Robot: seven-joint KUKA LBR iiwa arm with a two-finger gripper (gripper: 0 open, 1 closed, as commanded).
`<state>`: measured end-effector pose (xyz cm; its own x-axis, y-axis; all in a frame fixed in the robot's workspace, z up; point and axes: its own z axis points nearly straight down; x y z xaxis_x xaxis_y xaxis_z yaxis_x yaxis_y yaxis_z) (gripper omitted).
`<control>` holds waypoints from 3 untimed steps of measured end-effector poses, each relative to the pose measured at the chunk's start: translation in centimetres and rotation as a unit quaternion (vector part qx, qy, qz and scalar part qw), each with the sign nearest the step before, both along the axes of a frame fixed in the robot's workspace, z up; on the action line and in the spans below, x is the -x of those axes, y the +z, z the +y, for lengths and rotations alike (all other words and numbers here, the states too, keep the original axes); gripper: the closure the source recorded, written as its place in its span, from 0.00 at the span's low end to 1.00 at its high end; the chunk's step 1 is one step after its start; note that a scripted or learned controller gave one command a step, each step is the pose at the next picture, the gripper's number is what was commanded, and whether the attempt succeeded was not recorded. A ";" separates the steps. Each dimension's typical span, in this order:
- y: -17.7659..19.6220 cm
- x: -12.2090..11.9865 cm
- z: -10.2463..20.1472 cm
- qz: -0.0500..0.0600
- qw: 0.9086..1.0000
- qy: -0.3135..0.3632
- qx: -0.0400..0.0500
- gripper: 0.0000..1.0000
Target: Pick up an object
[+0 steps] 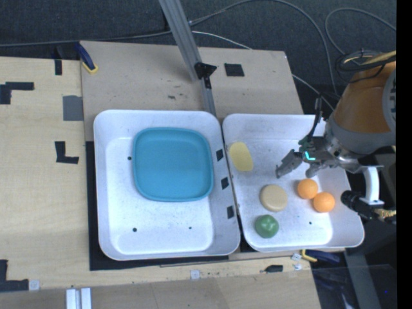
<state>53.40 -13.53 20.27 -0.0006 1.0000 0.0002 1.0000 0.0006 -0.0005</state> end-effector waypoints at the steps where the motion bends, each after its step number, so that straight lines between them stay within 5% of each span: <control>1: 0.0 0.0 0.0 0.000 1.000 0.000 0.000 0.00; 3: -11.3 -0.3 0.2 0.000 1.000 0.000 0.000 0.00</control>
<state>53.71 -13.37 9.00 -0.0007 1.0000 -0.0002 1.0000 0.0007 0.0002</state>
